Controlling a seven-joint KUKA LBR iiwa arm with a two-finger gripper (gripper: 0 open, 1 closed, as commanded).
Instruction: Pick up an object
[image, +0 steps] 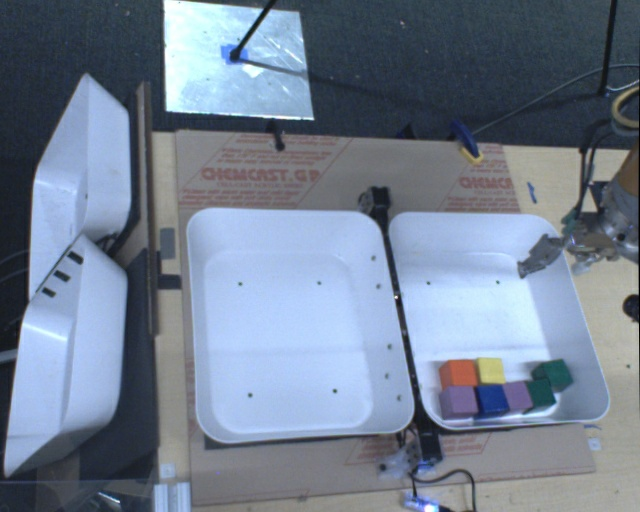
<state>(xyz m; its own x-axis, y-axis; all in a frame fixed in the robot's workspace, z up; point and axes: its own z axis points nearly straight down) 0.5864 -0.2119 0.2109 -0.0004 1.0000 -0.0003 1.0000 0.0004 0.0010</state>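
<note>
While the blocks (500, 388) sit clustered in the near corner of the right bin (470, 300), orange, yellow, purple, blue, lilac and green touching | my gripper (540, 255) hangs well apart over the far right rim, finger state unreadable | best target: green block (552, 375) at the cluster's edge, approached straight down | left bin (290, 320) irrelevant

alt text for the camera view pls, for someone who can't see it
The robot's gripper hangs over the upper right of the right bin, apart from a cluster of coloured blocks in that bin's lower right corner. The left bin sits beside it on the bench.
</note>
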